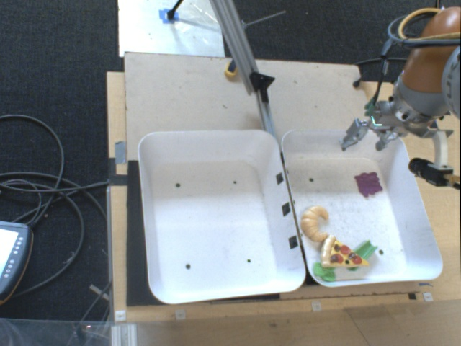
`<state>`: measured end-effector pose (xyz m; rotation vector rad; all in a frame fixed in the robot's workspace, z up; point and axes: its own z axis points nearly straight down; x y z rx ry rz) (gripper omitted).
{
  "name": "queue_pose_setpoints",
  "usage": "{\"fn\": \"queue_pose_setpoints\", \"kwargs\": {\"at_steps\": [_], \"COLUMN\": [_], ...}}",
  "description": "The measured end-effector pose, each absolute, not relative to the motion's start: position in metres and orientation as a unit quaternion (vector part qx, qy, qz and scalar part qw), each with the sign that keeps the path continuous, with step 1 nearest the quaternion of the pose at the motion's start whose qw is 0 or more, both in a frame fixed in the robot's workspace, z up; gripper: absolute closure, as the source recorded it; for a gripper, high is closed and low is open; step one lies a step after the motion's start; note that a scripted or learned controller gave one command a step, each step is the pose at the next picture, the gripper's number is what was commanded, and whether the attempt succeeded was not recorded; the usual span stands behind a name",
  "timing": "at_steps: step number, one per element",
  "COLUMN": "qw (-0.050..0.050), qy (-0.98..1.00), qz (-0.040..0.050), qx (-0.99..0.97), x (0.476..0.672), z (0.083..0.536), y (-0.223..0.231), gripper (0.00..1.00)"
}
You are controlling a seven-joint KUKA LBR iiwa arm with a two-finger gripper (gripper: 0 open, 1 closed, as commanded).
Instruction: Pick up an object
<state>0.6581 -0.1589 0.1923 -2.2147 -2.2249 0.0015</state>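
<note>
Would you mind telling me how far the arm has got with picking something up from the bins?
Nothing looks picked yet. The purple piece, the croissant and the pizza slice all lie on the floor of the right bin. In hand: the pincer hangs open over that bin's far end, with nothing between its fingers. Left: descend onto one item, probably the purple piece as it is nearest, close and lift.
</note>
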Motion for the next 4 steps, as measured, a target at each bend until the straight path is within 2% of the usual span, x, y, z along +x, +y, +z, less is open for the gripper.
{"fn": "queue_pose_setpoints", "kwargs": {"at_steps": [1, 2, 3, 4], "qw": [-0.001, 0.001, 0.001, -0.002], "qy": [-0.71, -0.709, -0.71, -0.711], "qz": [-0.0002, 0.0009, 0.0008, -0.0011], "qx": [-0.705, -0.705, -0.705, -0.704], "x": [0.659, 0.661, 0.661, 0.663], "z": [0.195, 0.133, 0.089, 0.103], "y": [-0.159, -0.158, -0.157, -0.157], "gripper": [0.0, 0.0, 0.0, 1.0]}}
